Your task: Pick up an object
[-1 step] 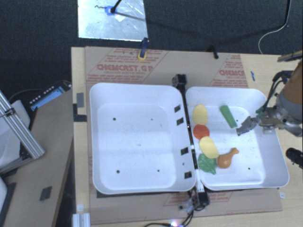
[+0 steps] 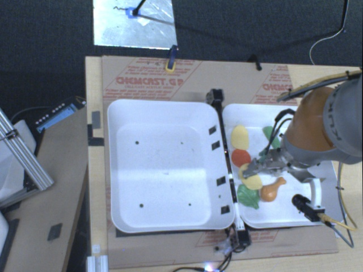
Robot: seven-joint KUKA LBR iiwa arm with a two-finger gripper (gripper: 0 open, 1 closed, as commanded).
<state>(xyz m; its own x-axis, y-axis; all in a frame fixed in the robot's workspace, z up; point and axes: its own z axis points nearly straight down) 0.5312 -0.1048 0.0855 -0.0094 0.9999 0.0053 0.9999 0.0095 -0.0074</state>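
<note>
While the arm (image 2: pixel 317 126) leans in over the right bin (image 2: pixel 255 112), its tool (image 2: pixel 252 168) sits low among the toy pieces near that bin's left wall. Whether the tool is open or closed cannot be told from this angle — its metal end is partly lost against the clutter, and nothing can be seen held in it.

Taking the right bin as the landmark: a yellow piece (image 2: pixel 240 136) lies toward its upper left, and a red piece (image 2: pixel 240 156) lies just below that, close to the tool's tip. A second, paler yellow piece (image 2: pixel 252 182) rests right at the tool, touching or nearly touching it. Lower still, near the bin's front-left corner, lies a green piece (image 2: pixel 247 196), and just beside it an orange piece (image 2: pixel 270 190) with a narrow stem end. Another green piece (image 2: pixel 270 135) peeks out at the arm's edge, further into the bin.

Sharing the right bin's left wall is the left bin (image 2: pixel 164 163), with black clips along the seam. Both stand on a cardboard-covered surface (image 2: pixel 150 75) printed with red lettering.
</note>
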